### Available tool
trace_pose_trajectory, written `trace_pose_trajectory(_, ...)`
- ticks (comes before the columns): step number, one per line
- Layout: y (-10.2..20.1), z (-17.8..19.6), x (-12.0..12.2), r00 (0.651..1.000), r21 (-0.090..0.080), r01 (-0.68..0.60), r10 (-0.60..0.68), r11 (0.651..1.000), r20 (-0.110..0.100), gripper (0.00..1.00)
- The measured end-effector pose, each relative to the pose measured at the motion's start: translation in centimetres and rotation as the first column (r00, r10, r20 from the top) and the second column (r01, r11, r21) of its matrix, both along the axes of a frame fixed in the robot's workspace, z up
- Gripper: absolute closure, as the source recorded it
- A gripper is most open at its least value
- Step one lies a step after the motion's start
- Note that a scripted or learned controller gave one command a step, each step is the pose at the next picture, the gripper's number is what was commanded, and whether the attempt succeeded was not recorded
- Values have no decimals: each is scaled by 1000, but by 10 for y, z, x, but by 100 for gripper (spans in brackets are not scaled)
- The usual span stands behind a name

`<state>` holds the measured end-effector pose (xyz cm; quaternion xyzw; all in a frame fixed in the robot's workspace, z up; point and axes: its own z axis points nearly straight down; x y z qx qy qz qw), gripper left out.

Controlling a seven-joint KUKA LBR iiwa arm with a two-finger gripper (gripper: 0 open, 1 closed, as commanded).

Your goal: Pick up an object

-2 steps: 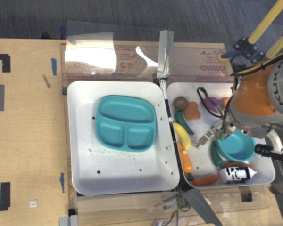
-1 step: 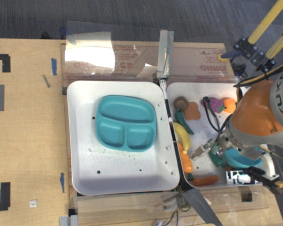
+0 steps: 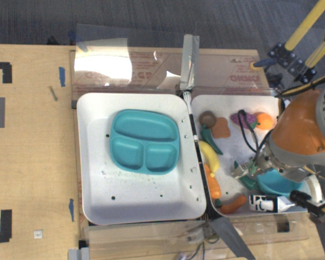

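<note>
So my gripper [image 3: 248,169] is down low in the right-hand white bin [image 3: 233,104], lower right of the frame, and honestly I can't tell from this angle if it's clamped on anything. It sits right at the edge of a blue plastic bowl-shaped thing [image 3: 276,184], which I'd guess is the target since it's the nearest bit of clutter.

Just left of me, along the bin's left wall, there's a yellow toy banana [image 3: 209,153] with an orange toy carrot [image 3: 213,187] below it, and a reddish sausage-shaped toy [image 3: 234,203] near the bottom rim. Further up sit a brown round toy [image 3: 208,118] and an orange ball [image 3: 264,121].

The left-hand white bin [image 3: 92,161] holds a teal divided plastic plate [image 3: 144,141], mid-frame, probably the drop-off spot. Everything's packed tight here, so a clean grab looks tricky.
</note>
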<state>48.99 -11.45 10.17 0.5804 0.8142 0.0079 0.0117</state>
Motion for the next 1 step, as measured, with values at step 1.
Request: trace_pose_trajectory(1,50,86,-5,996,2,84,-84,996,-19,100)
